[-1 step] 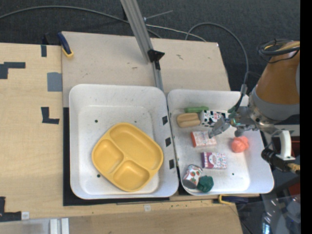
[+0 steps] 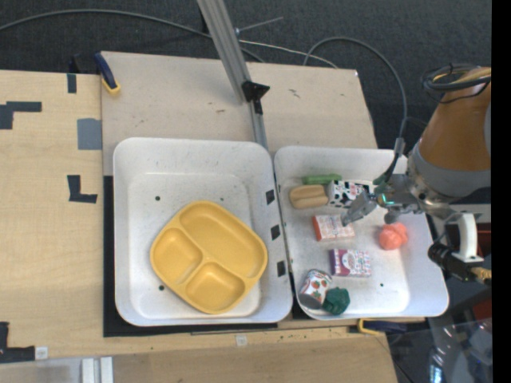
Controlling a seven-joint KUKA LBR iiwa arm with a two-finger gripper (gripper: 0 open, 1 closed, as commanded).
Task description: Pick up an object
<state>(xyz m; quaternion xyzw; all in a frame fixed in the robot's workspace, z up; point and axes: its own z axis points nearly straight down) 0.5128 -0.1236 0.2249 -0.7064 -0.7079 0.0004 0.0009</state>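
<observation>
The right bin (image 2: 399,294) holds several small objects: a tan bread roll (image 2: 308,195), a green piece (image 2: 321,179) behind it, a black-and-white carton (image 2: 348,191), a pink-and-white box (image 2: 331,228), a purple-patterned box (image 2: 351,262), a coral ball (image 2: 392,236), a small printed cup (image 2: 315,286) and a dark green lump (image 2: 337,300). My gripper (image 2: 356,211) hangs low over the bin, just right of the black-and-white carton and above the pink-and-white box. Its grey fingers (image 2: 351,214) point down-left, and nothing shows between them.
The left bin (image 2: 132,214) carries a yellow three-compartment plate (image 2: 209,255). A slanted metal pole (image 2: 227,46) rises behind the bins. Cables lie across the dark floor at the back. The arm's orange-banded body (image 2: 455,138) looms over the right bin's right edge.
</observation>
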